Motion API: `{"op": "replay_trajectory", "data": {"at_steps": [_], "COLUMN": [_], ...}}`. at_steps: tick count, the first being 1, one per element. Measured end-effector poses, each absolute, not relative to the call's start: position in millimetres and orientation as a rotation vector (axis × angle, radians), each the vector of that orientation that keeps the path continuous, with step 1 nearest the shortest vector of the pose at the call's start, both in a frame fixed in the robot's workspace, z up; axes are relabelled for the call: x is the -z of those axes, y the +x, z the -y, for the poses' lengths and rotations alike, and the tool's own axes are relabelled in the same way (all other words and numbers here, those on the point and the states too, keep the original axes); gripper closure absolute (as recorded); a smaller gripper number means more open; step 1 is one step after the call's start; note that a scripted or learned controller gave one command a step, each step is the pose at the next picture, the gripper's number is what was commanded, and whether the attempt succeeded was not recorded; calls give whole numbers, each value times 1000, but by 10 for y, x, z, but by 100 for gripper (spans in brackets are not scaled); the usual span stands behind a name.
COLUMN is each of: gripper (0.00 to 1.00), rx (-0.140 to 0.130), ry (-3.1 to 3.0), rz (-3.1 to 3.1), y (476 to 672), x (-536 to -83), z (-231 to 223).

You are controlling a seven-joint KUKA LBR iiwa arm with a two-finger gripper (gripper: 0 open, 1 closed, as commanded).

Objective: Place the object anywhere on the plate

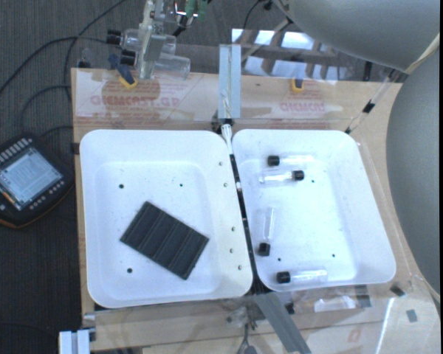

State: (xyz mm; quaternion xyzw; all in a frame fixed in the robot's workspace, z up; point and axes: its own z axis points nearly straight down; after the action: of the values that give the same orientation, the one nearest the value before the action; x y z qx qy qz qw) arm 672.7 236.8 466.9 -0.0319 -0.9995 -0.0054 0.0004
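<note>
- Vials: four clear, black-capped, in the right bin (369,198): two (283,160) (280,175) at 12 o'clock, one (266,227) at 9, one (301,276) at 6.
- Plate (164,240): dark ribbed slab, left bin (96,198), 6 o'clock.
- Gripper: state cannot be told.
- Risks: round vials likely roll or slip from a pinch; the top pair lies close, inviting a double grab; one may roll off the ribs.

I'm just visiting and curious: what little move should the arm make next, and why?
Probably come down over the right bin toward one clear vial. Four black-capped vials lie there, none yet on the dark ridged plate in the left bin.
</note>
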Motion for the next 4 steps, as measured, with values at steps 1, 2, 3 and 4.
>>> {"op": "replay_trajectory", "data": {"at_steps": [1, 2, 3, 4], "gripper": [100, 100, 100, 100], "rx": [20, 22, 25, 27], "ry": [-101, -102, -102, -103], "rz": [3139, 3140, 3141, 3143], "y": [6748, 6768, 6788, 6808], "x": [-4743, -4820, -4898, -4976], "z": [-2375, -2383, -2390, -2396]}}
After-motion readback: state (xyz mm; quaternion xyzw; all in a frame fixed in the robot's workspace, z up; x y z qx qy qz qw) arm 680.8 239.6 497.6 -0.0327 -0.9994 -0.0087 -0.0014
